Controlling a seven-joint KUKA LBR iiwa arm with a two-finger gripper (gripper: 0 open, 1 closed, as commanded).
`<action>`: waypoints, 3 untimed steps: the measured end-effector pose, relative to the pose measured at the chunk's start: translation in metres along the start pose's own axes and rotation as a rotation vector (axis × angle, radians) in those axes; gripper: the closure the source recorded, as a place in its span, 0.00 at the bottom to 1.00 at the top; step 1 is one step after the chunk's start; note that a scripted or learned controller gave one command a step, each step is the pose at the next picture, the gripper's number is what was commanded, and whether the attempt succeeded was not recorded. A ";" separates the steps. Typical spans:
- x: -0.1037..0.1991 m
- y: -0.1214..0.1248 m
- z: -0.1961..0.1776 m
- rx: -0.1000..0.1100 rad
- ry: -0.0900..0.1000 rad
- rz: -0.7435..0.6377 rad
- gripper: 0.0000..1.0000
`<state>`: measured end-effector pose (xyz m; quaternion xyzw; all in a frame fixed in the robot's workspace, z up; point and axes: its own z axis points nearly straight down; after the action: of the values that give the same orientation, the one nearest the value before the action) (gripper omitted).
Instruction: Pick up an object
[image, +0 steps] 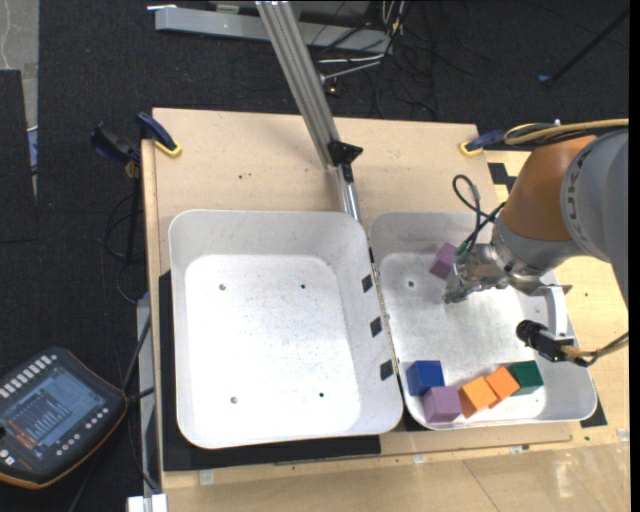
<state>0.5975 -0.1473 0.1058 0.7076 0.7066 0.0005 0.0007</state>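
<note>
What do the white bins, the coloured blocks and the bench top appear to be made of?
Right bin and left bin: probably moulded plastic, matte white, with rounded corners and speckled floors. Blue block, orange block, green block: solid, evenly coloured, matte cubes; painted wood or foam, which one is unclear. Bench top: pale tan board, likely plywood or fibreboard, unvarnished.

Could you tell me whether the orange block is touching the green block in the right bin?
Touching. The camera view shows the orange block and the green block pressed side to side near the right bin's front edge, no white floor between them.
</note>
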 end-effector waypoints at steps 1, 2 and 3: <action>0.003 0.004 -0.064 -0.006 -0.001 -0.004 1.00; 0.002 0.006 -0.117 -0.006 -0.002 -0.004 1.00; 0.053 -0.007 -0.123 0.002 0.002 -0.009 1.00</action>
<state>0.5904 -0.0941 0.2292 0.7044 0.7098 0.0007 -0.0006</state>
